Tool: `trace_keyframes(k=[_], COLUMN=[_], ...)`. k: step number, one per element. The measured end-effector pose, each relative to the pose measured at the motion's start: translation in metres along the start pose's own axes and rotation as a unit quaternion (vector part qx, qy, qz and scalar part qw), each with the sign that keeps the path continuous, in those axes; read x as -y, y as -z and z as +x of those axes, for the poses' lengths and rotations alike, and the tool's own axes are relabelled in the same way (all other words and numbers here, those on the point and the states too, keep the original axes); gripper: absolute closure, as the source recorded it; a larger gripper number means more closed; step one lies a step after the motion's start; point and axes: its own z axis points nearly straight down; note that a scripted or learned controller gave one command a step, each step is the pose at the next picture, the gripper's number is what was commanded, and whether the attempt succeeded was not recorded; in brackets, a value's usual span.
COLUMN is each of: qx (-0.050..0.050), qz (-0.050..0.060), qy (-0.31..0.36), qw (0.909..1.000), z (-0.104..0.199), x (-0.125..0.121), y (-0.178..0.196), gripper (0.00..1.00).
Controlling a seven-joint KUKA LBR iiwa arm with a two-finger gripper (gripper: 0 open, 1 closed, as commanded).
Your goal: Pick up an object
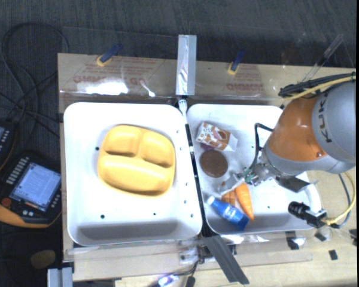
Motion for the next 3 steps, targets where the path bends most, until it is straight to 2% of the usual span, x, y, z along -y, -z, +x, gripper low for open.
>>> trace_keyframes(k=[1,2,3], qx=[0.0,-0.004,-0.001], qz=[-0.001,0.006,0.008], qy=[0.0,0.01,-0.159], qw=[1.0,0.9999,0.9872], z=[0.0,0.013,0.04], x=[-0.001,-0.023,-0.083], y=[0.01,0.063,0.113], gripper=[1.0,1.0,1.0])
